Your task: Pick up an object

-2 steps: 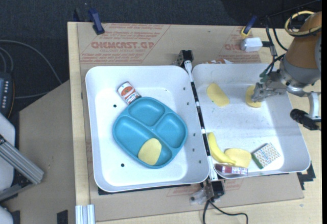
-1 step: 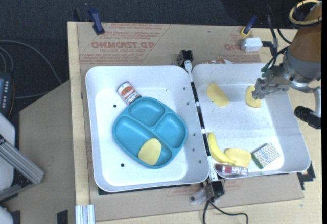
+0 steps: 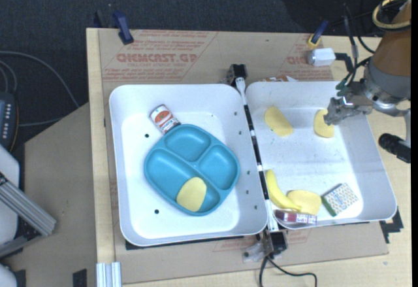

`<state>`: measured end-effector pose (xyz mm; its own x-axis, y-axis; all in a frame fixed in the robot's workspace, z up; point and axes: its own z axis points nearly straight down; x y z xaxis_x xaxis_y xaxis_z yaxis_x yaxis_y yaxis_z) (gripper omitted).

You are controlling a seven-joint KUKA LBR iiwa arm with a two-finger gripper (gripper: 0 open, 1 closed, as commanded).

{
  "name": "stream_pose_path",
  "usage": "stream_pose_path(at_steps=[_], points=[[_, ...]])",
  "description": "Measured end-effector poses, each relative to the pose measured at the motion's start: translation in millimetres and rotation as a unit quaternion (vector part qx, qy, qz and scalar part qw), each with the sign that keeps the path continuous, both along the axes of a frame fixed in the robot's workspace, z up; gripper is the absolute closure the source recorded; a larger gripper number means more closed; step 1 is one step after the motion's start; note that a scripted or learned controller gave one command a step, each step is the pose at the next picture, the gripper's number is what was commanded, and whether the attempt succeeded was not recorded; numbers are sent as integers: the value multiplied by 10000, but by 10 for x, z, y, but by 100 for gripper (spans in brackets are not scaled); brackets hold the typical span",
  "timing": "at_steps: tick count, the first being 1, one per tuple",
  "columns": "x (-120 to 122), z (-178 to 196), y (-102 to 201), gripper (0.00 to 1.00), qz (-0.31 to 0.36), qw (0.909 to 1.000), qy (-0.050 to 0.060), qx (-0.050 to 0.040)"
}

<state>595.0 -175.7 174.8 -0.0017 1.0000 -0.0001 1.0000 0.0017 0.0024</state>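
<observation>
My gripper hangs low at the far right of the right bin, touching or just over a small yellow piece at its left side. A second yellow piece lies further left in the same bin. Near the front of this bin lie a banana, a yellow rounded fruit, a patterned sponge and a small can. The arm's body hides the bin's far right corner.
The left bin holds a blue divided plate with a yellow item in its front compartment, and a small red-and-white can behind it. A black clip sits between the bins' far edges. Open floor lies mid right bin.
</observation>
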Motion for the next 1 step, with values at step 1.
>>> stream_pose_path(at_steps=[1], points=[[8, 102, 2, 100, 3, 10000, -13, -4]])
